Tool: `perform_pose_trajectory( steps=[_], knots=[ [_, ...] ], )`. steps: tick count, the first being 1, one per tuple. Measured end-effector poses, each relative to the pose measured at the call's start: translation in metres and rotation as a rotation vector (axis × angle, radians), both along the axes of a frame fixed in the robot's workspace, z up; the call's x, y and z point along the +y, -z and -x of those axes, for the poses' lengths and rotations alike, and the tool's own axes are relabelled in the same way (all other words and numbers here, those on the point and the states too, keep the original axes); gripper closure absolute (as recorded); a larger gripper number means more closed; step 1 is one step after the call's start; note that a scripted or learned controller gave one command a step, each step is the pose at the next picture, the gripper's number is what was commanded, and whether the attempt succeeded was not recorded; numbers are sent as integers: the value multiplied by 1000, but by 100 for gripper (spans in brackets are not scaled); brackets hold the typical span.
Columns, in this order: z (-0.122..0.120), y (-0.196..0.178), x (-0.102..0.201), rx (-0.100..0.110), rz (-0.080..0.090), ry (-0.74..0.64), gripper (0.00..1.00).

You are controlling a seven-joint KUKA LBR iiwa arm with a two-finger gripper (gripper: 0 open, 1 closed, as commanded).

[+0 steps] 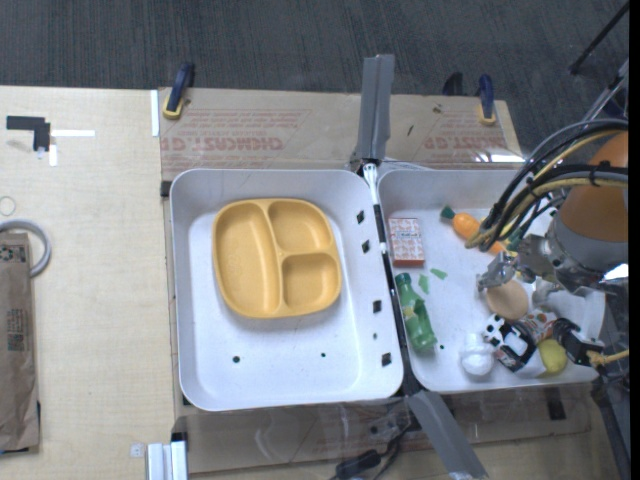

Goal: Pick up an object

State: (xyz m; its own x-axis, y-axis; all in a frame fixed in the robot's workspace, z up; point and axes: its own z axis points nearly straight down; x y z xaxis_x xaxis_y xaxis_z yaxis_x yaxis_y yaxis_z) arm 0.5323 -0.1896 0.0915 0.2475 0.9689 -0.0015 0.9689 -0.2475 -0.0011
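The right bin (445, 368) holds several small objects. A red-and-white box (405, 241) lies near its left wall, with a green bottle (414, 313) below it. An orange toy carrot (463, 224) sits toward the back. My gripper (498, 274) hangs low over the bin's right half, just above a tan egg-shaped object (510, 301) and close to or touching it. Nearer the front are a white ball (477, 360), a black-and-white piece (512, 344) and a yellow lemon-like fruit (552, 356).
The left bin (200, 368) holds a yellow divided plate (277, 258). Small green scraps (437, 276) lie in the right bin. The arm's orange band (600, 198) and cables (545, 183) overhang the right bin's far right corner. A brown bag (15, 338) lies on the bench at left.
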Motion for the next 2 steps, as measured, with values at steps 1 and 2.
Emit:
perform_pose_trajectory(
  steps=[1,2],
  knots=[
    [0,-9,-1,0,0,3,100],
    [-47,-135,43,1,1,88,100]
  ],
)
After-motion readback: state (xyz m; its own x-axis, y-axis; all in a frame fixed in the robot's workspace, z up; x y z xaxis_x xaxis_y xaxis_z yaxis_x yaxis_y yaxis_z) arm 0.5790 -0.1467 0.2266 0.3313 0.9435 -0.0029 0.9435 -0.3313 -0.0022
